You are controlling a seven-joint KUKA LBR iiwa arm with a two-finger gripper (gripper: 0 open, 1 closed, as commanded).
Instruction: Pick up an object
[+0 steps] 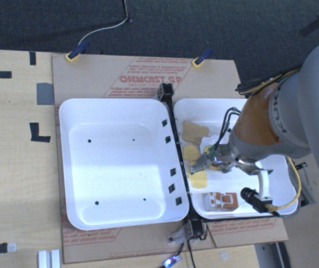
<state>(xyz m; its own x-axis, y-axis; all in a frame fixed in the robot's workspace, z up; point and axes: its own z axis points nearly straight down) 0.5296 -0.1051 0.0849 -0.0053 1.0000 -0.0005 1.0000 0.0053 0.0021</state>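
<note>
My gripper [203, 162] reaches down into the right bin [235, 106], near its left wall. Its tips hang over a cluster of yellow pieces: a pale yellow block [197, 179] just below and a smaller yellow piece [190, 152] just above-left. A tan, bread-like piece [194, 131] lies further up the bin. A brown and white patterned item [221, 200] lies by the bin's near wall. Nothing shows clearly between the fingers.
The left bin [115, 161] sits beside the right one, with a black divider strip [173, 149] between them. Both rest on a cardboard sheet [143, 74]. A black and yellow cable fitting [260, 201] hangs from the wrist over the right bin's near corner.
</note>
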